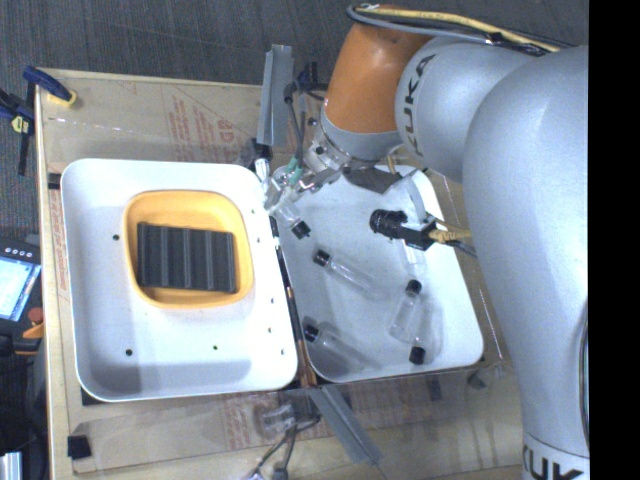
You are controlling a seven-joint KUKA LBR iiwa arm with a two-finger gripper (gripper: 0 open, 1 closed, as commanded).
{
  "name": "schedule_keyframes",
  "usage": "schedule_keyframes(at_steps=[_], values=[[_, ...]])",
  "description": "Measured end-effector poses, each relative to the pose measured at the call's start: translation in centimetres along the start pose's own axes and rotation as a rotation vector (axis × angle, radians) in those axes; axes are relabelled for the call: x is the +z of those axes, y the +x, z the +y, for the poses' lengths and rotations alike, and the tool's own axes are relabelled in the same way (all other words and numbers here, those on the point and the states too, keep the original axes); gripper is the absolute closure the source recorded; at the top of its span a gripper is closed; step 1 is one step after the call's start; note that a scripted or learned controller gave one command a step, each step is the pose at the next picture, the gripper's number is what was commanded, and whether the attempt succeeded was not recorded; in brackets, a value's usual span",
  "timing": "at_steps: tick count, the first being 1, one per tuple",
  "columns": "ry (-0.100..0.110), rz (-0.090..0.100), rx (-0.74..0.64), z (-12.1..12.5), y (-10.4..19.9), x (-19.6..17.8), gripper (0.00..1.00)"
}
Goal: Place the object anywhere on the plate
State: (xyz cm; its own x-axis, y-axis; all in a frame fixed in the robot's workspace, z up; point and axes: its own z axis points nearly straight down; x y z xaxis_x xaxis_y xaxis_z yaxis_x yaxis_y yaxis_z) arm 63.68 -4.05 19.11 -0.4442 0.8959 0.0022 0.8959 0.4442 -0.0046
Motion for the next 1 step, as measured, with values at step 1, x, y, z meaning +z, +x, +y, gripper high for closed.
schedule_keyframes(at_steps=[1], values=[[0.0, 0.0, 0.0, 0.0, -0.01, -0.01, 0.0]])
